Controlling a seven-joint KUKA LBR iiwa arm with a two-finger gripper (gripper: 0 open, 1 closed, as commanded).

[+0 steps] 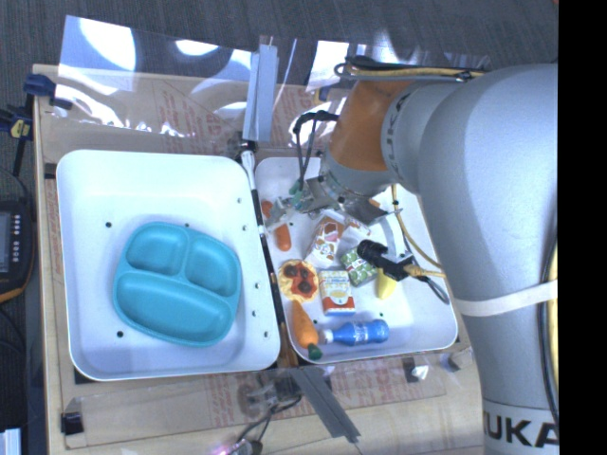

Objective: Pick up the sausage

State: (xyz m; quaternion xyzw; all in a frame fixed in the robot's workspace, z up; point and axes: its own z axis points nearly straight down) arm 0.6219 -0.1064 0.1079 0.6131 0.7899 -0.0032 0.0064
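- Two white bins sit side by side before you: the left bin (85, 188) holds a blue divided tray (177, 283), the right bin (432, 325) holds the toy food.
- You'll find the sausage (283, 236), small and orange-red, near the right bin's left wall, just above a pizza slice (298, 278).
- Your gripper (318, 197) hangs just right of the sausage; whether it is open or closed I cannot tell.
- Lower down lie a carrot (304, 328) and a blue bottle (358, 332).
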